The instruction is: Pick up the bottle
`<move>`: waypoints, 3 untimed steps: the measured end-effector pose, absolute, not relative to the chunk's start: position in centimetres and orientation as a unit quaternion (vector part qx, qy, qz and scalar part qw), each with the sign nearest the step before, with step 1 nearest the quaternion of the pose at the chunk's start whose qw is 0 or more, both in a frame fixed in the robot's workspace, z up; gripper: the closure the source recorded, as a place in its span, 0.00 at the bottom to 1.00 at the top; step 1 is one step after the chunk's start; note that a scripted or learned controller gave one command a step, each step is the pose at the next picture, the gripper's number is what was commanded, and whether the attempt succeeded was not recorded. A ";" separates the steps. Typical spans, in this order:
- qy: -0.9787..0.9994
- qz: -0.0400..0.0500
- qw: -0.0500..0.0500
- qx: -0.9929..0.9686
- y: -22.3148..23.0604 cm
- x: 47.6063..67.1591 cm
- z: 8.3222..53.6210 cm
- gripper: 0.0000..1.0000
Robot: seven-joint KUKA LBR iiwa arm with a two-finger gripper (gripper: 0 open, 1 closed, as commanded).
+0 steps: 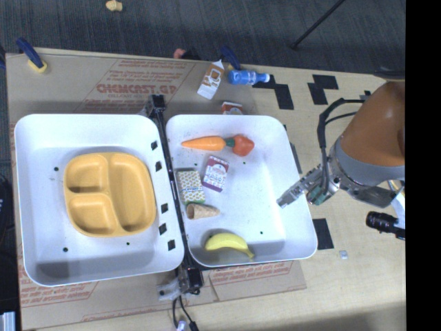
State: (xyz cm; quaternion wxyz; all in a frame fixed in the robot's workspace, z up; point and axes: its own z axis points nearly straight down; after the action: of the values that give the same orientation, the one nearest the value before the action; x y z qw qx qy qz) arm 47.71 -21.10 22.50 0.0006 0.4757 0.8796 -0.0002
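blue and clear, the bottle (247, 78) lies on its side on the surface (344, 267) beyond the far rim of the right bin (272, 178), outside both bins and just beside a small carton (211, 79) lying there. the end effector (298, 192) hangs over the right edge of the right bin, well apart from the bottle; whether it is released or clenched i cannot tell, and nothing shows in its grasp. behind it the grey arm with its orange band (377, 126) reaches in from the right.

inside the right bin lie a carrot (205, 143) touching a red strawberry-like piece (242, 144), a small maroon box (215, 173), a patterned packet (189, 185), an ice cream cone (201, 211) and a banana (229, 244) near the front rim. the left bin (41, 233) holds a yellow divided plate (109, 193).
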 end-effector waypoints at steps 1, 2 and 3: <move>0.888 0.000 0.001 0.459 -21.1 47.7 22.6 1.00; 0.857 0.000 0.000 0.515 -21.1 47.7 22.2 1.00; 0.815 -0.001 0.002 0.580 -21.2 47.7 22.5 1.00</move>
State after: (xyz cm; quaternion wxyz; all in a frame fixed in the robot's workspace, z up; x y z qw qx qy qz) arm 47.69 -21.15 22.51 0.0015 0.5797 0.8148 -0.0005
